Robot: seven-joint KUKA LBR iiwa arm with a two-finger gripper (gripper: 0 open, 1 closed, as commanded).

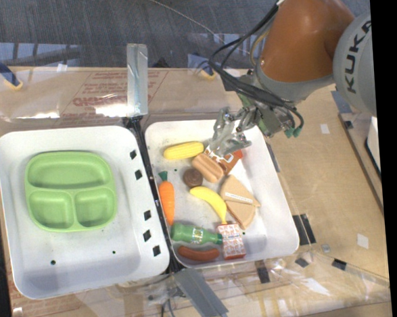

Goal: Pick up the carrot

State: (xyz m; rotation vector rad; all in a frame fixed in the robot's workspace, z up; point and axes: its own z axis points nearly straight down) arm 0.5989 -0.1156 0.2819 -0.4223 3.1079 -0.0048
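The carrot (167, 200), orange with a green top, lies lengthwise along the left wall of the right bin (284, 213), its green end pointing away from me. My gripper (226, 140) hangs over the far part of that same bin, just above a hot dog in a bun (208, 166). It is well to the right of the carrot and further back, with nothing seen in its grasp. A small red-orange piece (234, 158) peeks out beside the gripper.
The right bin also holds a corn cob (183, 150), a brown ball (193, 177), a banana (209, 201), sandwich wedges (239, 202), a green bottle (194, 235), a sausage (198, 254) and a red packet (231, 241). A green divided plate (70, 190) sits in the left bin (20, 268).
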